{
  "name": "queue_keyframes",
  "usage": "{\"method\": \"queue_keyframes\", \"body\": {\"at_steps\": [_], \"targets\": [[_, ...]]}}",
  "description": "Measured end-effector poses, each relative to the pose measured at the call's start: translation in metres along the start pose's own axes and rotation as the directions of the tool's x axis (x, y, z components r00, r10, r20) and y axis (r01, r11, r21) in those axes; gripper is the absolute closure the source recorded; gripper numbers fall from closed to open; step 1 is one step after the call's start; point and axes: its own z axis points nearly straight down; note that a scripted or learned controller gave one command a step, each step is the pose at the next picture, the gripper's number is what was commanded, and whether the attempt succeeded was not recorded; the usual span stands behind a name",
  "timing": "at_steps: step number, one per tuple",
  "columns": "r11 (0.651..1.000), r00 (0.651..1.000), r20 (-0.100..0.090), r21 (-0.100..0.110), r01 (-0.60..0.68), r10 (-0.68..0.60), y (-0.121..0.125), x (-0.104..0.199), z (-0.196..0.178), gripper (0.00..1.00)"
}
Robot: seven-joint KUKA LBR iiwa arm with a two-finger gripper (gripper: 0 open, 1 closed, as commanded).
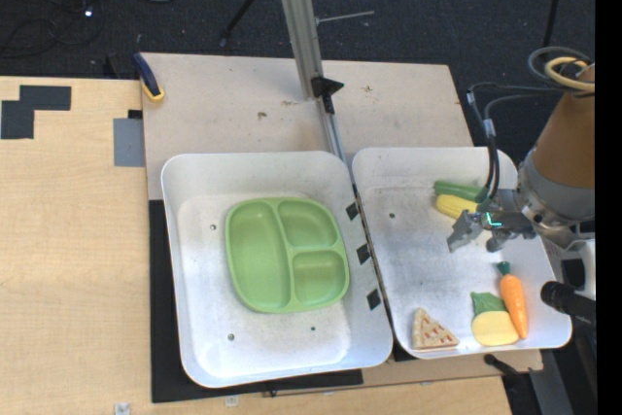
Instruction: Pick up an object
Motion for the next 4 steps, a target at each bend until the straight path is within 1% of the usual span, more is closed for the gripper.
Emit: {"method": "queue_keyframes", "body": {"at_steps": [1,2,3,4], "targets": [[1.000,1.000,0.000,-0.002,0.000,0.000,0.001,0.000,-0.001,0.00],[1.000,1.000,-0.001,0.005,-0.001,0.001,-0.003,-0.007,0.046,0.00],[1.000,1.000,-0.002,0.005,0.000,0.000,-0.012,0.000,0.097,0.00],[1.000,1.000,-0.002,-0.003,0.000,0.000,-0.011,0.000,0.145,0.00]]}}
